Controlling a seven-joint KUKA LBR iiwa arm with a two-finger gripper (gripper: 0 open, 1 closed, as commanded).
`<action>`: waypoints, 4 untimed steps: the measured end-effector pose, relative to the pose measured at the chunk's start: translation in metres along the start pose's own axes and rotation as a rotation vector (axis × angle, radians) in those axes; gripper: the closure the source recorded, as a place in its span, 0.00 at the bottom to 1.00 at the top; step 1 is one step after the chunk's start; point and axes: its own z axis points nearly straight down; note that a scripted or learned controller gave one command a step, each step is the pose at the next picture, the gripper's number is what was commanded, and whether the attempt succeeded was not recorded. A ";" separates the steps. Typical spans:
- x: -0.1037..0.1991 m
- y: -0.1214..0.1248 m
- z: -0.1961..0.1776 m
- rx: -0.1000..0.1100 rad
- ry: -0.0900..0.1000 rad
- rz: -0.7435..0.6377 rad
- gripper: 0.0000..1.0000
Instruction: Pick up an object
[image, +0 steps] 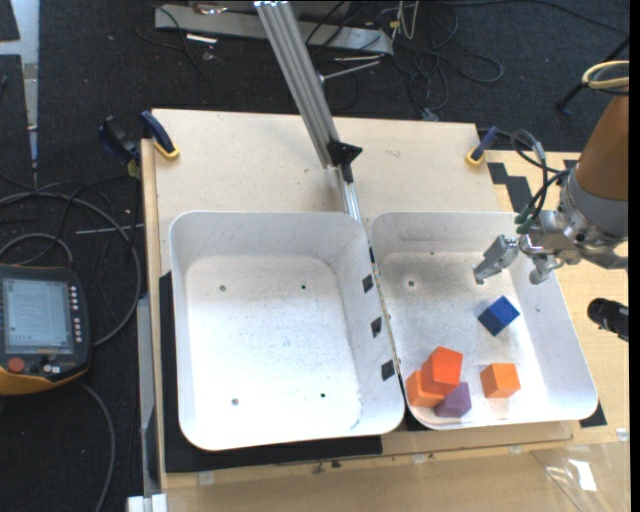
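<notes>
Hovering over the right bin (560, 300) with jaws (520, 262) spread and empty, just up from the blue cube (498, 315). Orange blocks (440, 375), an orange cube (500, 380) and a purple block (455, 400) clustered nearer the front rim (tight packing). Risk: descending off-centre, nudging the blue cube aside, closing on nothing.

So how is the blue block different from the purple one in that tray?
The blue block lies alone in the middle of the right bin, touching nothing; the purple block sits at the front edge, pressed against orange blocks. The blue block lies nearer the gripper than the purple. Both are small, solid-coloured blocks in one bin.
</notes>
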 end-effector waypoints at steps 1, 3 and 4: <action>-0.012 0.035 0.117 0.006 0.000 0.001 0.00; -0.031 0.000 0.168 0.001 0.000 0.001 0.00; -0.031 0.001 0.158 -0.001 -0.001 0.001 1.00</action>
